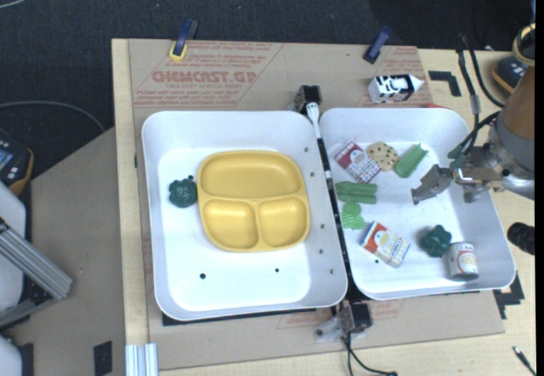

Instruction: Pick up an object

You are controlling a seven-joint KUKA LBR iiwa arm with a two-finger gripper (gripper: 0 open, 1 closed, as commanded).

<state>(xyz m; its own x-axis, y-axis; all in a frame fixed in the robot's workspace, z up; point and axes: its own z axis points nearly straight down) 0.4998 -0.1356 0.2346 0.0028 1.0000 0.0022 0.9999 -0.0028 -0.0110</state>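
Right now the jaws [427, 187] hang over the right bin [489, 225], reaching in from its far side with nothing between them; how wide they stand I cannot tell. Nearest candidates lie below: a dark green toy broccoli [436, 239] beside a small red-labelled can [463, 260], and a red-and-white snack packet [385, 244] toward the middle. Judging by looks, the broccoli is light and rubbery, easiest pinched across its lumpy crown. The can seems stiff and smooth, likely to roll; grip across its short body. The packet lies flat, hard to get under.
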